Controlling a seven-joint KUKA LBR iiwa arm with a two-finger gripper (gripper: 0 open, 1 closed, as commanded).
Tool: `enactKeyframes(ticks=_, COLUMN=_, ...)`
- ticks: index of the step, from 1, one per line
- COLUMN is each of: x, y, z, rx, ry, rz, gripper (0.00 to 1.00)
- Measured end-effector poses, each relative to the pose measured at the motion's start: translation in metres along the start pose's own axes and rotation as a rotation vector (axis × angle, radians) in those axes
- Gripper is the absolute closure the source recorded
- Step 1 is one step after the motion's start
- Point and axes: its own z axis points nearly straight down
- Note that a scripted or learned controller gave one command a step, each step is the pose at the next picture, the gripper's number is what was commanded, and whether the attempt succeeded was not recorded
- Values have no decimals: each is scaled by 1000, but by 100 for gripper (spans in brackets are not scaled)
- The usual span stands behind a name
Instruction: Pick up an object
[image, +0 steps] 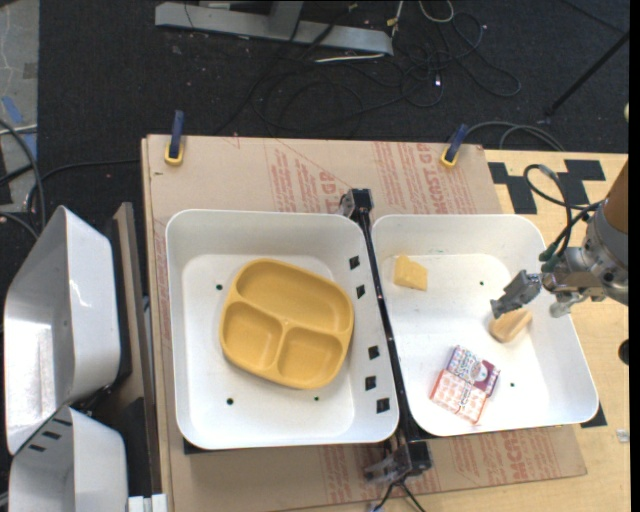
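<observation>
On the right side of the bench, the right bin (560, 395) holds three loose things: a pale yellow wedge (410, 273) near its upper left, a tan block (510, 325) toward its right side, and a small printed packet (465, 383) lying flat below them. From the camera view's right edge the grey arm reaches in, and its gripper (520, 292) hangs just above the tan block; whether the fingers are apart or together cannot be told from this angle. Nothing is seen clamped between them. Beside it, the left bin (195, 400) carries a yellow divided tray (286, 323), sitting level near the middle.
</observation>
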Motion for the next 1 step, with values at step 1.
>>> enactKeyframes(ticks=1, x=1, y=2, z=-6, rx=-11, ry=-2, rz=-3, gripper=0)
